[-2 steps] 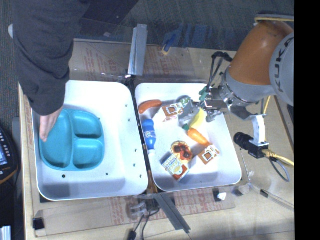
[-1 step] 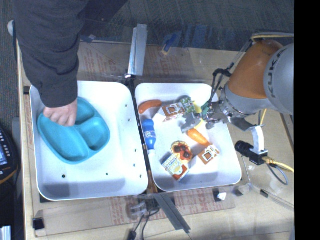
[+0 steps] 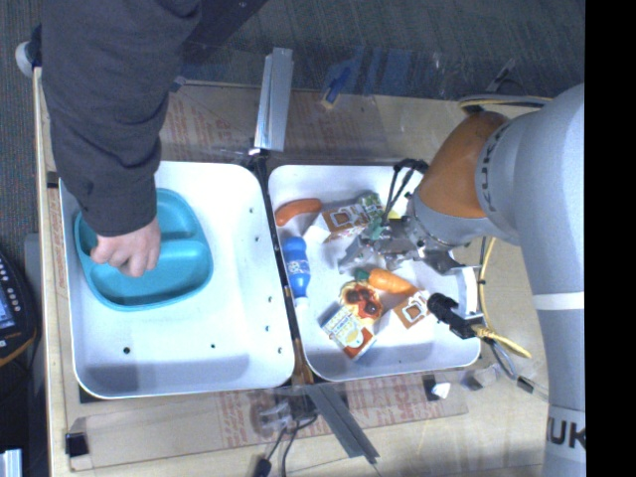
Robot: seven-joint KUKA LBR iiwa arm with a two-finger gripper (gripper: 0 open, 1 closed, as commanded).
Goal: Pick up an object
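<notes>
White plastic forms both bins, and the right bin [image 3: 452, 358] is the landmark here, since the loose things lie in it. Along its near side lie a small printed packet [image 3: 350, 329] and a brown-and-white square [image 3: 412, 310]; just beyond them, near the middle, lies an orange carrot [image 3: 390, 282], with a blue bottle [image 3: 296, 265] against the bin's left wall. Toward its far wall lie an orange sausage-shaped piece [image 3: 297, 210] and a brown packet [image 3: 341, 219]. The gripper [image 3: 383, 244] hangs low over the middle of this bin, just beyond the carrot; whether it is clenched or released I cannot tell, and nothing visibly sits in it. So the pick looks not yet done: every object lies in the bin. In the left bin [image 3: 179, 366], a person's hand [image 3: 127, 249] rests on a blue dish [image 3: 171, 261].
</notes>
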